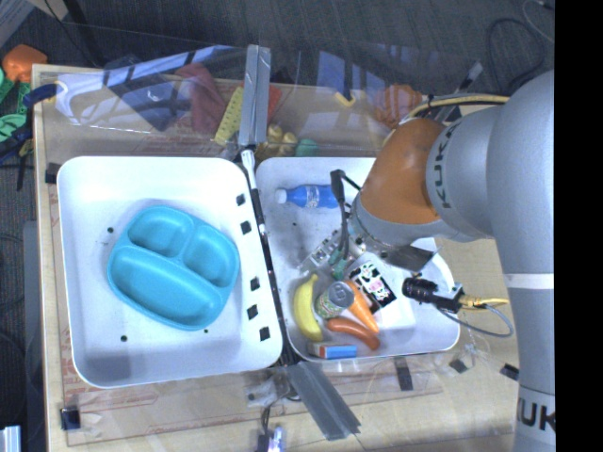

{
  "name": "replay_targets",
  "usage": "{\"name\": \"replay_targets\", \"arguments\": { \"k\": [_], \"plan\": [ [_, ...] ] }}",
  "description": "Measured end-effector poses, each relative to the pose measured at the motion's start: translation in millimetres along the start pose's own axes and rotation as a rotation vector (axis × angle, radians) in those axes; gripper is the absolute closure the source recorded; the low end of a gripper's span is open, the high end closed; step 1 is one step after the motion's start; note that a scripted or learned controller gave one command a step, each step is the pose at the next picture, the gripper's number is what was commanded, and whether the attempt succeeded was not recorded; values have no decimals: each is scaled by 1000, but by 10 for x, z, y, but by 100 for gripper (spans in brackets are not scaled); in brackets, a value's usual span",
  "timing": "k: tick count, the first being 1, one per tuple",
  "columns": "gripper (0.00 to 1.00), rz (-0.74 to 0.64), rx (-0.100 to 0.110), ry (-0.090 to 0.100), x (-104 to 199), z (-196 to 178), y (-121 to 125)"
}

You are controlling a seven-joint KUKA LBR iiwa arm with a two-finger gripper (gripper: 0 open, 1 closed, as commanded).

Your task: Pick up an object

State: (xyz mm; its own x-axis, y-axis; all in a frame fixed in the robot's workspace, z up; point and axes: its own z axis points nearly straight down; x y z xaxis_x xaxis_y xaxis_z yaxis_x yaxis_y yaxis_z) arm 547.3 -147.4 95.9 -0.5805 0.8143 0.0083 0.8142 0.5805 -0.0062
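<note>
we see the gripper [332, 252] low in the right bin [283, 328], just above the banana [306, 311], can [334, 299] and carrot [356, 320] at its near side. whether it grips anything we cannot tell. a blue tray [174, 265] lies in the left bin [80, 186].

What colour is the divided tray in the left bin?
Light blue all over; the tray shows plainly in the camera view, lying in the white left bin.

One fixed camera is looking down at a slant on the table [57, 139] — both white bins [85, 347] sitting mid-frame, arm [499, 177] entering from the right.
</note>
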Motion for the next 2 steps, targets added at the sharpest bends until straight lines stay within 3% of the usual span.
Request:
{"name": "replay_targets", "arguments": {
  "k": [1, 2],
  "plan": [
    [0, 0, 0, 0, -1, 0, -1],
    [100, -4, 2, 2, -3, -72, 8]
  ]
}}
